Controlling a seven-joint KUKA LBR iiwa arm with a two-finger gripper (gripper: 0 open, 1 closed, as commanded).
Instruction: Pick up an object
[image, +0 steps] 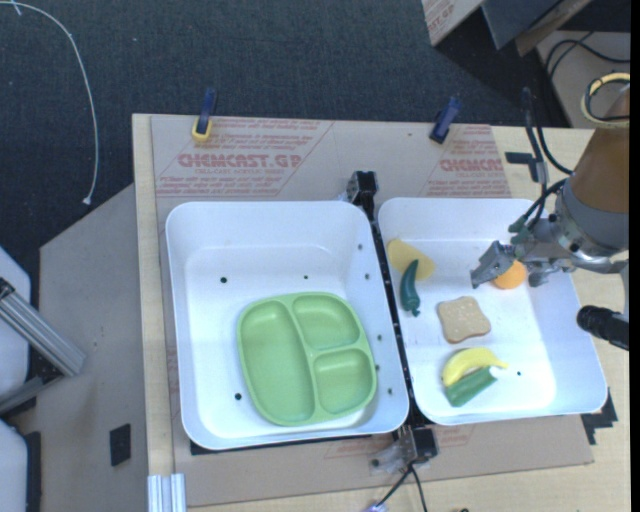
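Claw: my gripper (503, 266) is low in the right bin (570, 385); I can't tell its state.
Orange ball: (511, 277) touching the claw.
Right bin: toast slice (463, 318), banana (470, 363), green pepper (410, 285), yellow piece (409, 256).
Left bin: (200, 300) green divided plate (305, 355).

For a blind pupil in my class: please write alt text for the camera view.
The arm's hand hovers in the right bin beside an orange ball, with a green pepper, bread slice and banana nearby. The left bin holds a green divided plate.
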